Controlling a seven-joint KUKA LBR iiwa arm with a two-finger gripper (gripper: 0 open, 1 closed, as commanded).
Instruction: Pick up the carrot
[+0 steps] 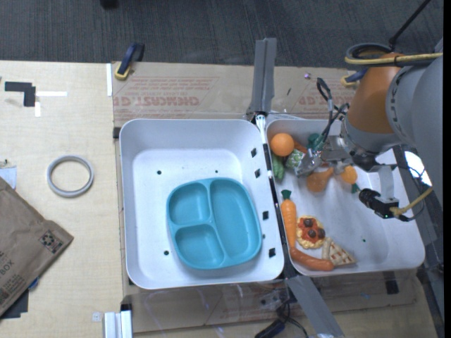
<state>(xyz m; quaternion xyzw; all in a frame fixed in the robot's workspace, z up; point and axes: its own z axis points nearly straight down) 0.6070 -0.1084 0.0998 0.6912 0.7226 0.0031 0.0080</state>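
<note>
Currently the carrot (288, 217) lies in the right bin (394, 259) against its left wall, long axis running along that wall, leafy end up. Gripper (315, 162) sits up-right of it, near; grip state cannot be told.

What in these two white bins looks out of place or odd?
Nothing looks spilled or damaged. The orange carrot lies along the right bin's left wall, while the gripper is further back among other toy foods, not over it.
</note>
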